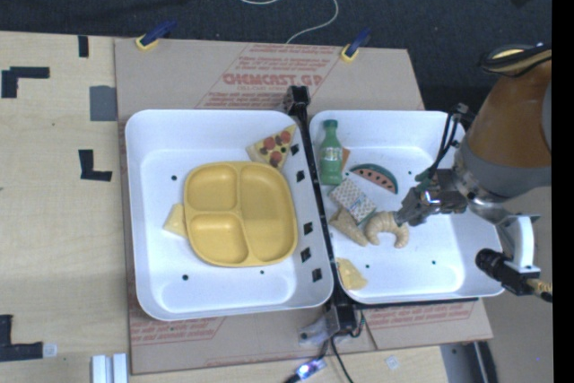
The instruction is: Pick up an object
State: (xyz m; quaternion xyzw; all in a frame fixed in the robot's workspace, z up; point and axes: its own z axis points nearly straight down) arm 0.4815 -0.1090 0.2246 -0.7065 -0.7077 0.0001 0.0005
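Gripper low in the right bin, finger opening hidden so grip cannot be told, croissant just left of it, touching a checkered packet, watermelon slice and green bottle behind, yellow divided plate in the left bin

You see a bulky grey arm with an orange band, thin black cable alongside, dark gripper.

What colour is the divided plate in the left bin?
The divided plate is yellow, seen clearly in the camera view from above.
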